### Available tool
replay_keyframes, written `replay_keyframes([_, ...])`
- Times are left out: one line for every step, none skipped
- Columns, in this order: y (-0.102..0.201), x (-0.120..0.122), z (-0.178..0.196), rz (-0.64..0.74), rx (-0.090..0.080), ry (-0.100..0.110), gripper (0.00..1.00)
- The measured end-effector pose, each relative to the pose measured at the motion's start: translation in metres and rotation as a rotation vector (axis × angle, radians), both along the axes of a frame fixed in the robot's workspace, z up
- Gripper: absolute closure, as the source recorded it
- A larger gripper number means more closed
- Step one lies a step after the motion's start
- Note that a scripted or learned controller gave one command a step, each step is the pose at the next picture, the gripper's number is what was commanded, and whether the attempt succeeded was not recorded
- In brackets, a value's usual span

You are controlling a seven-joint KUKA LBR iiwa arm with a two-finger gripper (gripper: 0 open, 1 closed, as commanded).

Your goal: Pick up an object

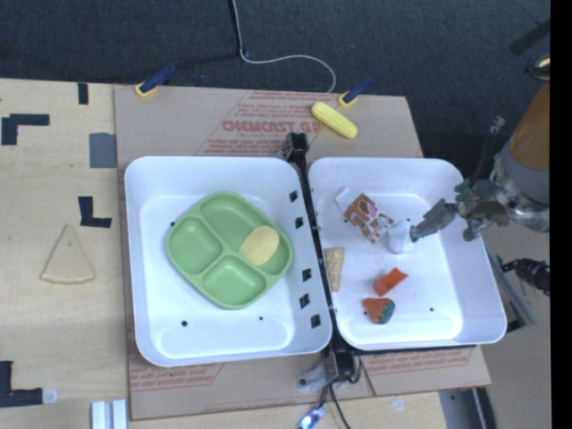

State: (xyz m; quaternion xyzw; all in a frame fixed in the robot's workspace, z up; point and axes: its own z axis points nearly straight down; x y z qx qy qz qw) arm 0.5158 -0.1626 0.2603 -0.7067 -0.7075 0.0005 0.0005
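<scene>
From above, a wooden bench (54, 195) on dark carpet (107, 21) bears two white bins (143, 266). The gripper (420, 231) hangs over the right bin (474, 311), its grip impossible to tell, beside a brown-and-white packet (366, 216); a green tray (210, 266) sits left

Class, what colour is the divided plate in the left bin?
Light green, seen best in the camera view: the divided plate.

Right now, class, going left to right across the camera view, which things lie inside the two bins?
Green plate → yellow piece on the plate → pale wedge → patterned packet → orange piece → claw.
</scene>
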Motion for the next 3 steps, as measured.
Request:
replay_keyframes([0.059, -0.031, 0.006, 0.000, 0.001, 0.002, 0.00])
replay_keyframes([0.076, -0.033, -0.080, -0.001, 0.002, 0.005, 0.00])
replay_keyframes([0.147, -0.029, 0.044, 0.006, 0.000, -0.007, 0.00])
